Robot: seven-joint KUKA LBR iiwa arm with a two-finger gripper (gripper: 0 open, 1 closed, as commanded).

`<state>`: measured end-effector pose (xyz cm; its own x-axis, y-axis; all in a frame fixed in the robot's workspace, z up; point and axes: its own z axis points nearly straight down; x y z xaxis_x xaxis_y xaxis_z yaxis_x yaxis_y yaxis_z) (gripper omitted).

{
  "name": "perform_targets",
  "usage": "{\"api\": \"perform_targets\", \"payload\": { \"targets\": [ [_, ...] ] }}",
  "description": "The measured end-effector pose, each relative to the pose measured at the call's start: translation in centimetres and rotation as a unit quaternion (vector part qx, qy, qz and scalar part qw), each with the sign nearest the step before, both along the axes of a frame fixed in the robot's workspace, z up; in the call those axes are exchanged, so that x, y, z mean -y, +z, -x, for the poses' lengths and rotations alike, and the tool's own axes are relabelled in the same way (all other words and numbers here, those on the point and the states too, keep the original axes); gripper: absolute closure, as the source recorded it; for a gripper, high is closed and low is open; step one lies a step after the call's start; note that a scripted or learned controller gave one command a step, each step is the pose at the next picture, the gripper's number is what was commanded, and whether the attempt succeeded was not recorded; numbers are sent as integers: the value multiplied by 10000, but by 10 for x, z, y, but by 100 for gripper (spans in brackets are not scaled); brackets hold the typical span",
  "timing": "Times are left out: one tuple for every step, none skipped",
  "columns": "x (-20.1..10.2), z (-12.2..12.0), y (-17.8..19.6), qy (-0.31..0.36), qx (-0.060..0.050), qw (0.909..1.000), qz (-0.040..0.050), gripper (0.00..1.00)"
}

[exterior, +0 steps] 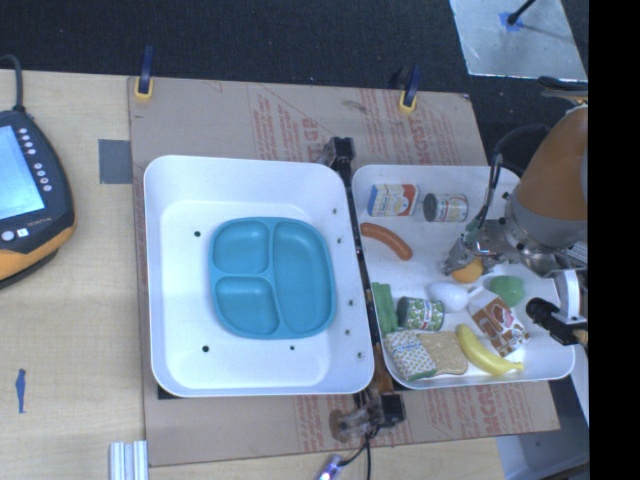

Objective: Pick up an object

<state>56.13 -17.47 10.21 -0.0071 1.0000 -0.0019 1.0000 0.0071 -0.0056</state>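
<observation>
Banana point(487, 352), beside cracker point(441, 351), snack packet point(498, 323)

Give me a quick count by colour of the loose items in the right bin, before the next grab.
Right bin, as far as visible:
Green: 3, namely the green-label can, the packet, the rounded piece
Yellow: 1, the banana
Orange-red: 1, the sausage
White or pale: 2, the carton, the egg-like piece
Other or mixed: 5
Total: 12
</observation>
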Motion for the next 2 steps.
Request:
{"api": "perform_targets", "payload": {
  "targets": [
    [-62,-13,71,-7,19,10000,-11,100],
    [-153,3,129,-11,15,10000,-14,100]
  ]
}}
